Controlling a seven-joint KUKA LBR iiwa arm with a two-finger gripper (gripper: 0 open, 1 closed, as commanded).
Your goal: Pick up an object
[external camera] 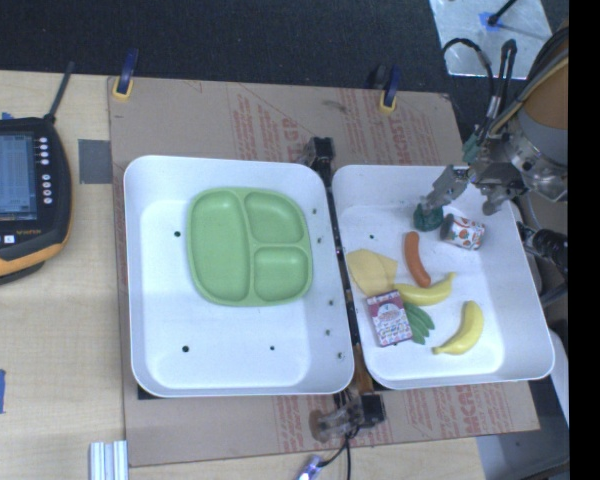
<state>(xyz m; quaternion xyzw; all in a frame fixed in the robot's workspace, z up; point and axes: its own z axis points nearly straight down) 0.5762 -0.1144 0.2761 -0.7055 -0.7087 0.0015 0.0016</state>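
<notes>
My gripper [465,204] hangs over the back right of the right bin [510,368], fingers spread and open, nothing between them. Just in front of it lies a small white and red carton [463,233], apart from the fingertips as far as I can see. Further into the bin lie an orange-red sausage [413,256], a yellow cheese wedge [369,267], two bananas [427,291] [461,330], a red packet [388,319] and a green leafy piece [421,319].
The left bin [160,348] holds a green divided plate [250,245]. A teach pendant [15,193] lies on the bench at far left. Clamps [384,86] hold the cardboard sheet at the back. Cables hang behind the arm at top right.
</notes>
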